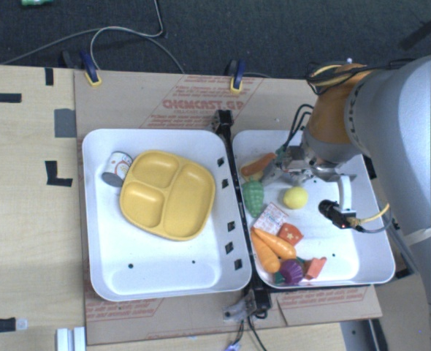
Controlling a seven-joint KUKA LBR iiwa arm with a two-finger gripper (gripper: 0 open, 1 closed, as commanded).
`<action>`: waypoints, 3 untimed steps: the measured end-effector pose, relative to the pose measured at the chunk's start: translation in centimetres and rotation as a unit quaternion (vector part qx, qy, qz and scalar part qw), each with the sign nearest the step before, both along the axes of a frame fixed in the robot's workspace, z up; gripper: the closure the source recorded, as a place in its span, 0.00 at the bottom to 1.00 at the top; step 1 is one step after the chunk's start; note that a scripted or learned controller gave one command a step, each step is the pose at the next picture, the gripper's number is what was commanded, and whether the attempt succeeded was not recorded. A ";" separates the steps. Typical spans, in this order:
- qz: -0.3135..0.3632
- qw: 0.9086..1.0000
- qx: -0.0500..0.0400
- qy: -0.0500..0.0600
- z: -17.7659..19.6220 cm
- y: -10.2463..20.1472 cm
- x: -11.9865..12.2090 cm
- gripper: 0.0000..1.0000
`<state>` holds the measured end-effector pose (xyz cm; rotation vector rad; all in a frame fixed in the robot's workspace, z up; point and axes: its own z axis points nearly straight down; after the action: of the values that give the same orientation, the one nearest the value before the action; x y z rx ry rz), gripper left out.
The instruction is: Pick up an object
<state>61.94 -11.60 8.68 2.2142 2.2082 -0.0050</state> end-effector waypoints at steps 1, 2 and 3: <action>-0.003 1.000 0.007 0.023 -0.4 1.5 4.2 0.00; -0.002 1.000 0.007 0.023 -0.4 1.5 4.2 0.00; -0.002 1.000 0.007 0.024 -0.5 1.4 4.2 0.00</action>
<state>66.10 -10.16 8.23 2.2486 2.2344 -0.0422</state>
